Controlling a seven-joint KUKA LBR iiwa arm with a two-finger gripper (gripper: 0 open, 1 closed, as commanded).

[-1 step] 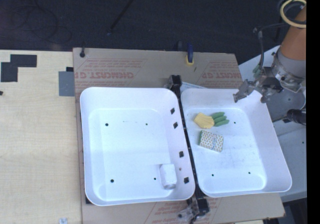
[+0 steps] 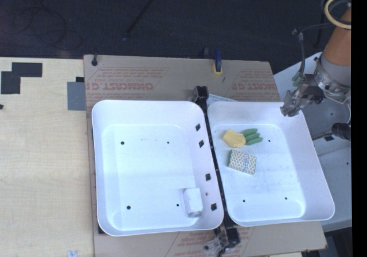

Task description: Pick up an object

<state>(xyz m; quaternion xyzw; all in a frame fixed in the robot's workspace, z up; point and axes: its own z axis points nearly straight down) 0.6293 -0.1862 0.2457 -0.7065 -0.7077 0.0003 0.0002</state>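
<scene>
A dark floor strewn with cables runs along the top of the camera view, and below it a pale wooden bench (image 2: 40,158) carries a brown board (image 2: 155,81) printed with reversed red lettering, on which the two shallow white bins sit side by side, joined by a row of black clips down the middle. The left bin (image 2: 109,193) holds one thing, a small whitish block (image 2: 192,201) lying near its lower right corner, close to the divider. The right bin (image 2: 309,193) holds three things gathered in its upper left part: a yellow piece (image 2: 233,138) touching a green piece (image 2: 252,136) just to its right, and below them, near but apart, a small patterned packet (image 2: 242,162) lying flat and slightly turned. The gripper (image 2: 292,105) hovers at the upper right corner of the right bin, over its rim and well apart from all the objects; nothing shows between its fingers, and whether they stand wide or narrow I cannot tell at this size. As I judge it, the pick has not begun: the arm has yet to travel to an object, descend and close. Nothing stands between it and the cluster; the yellow and green pieces touching could make a clean single grasp harder, while the packet's flatness may give little to grip.
</scene>
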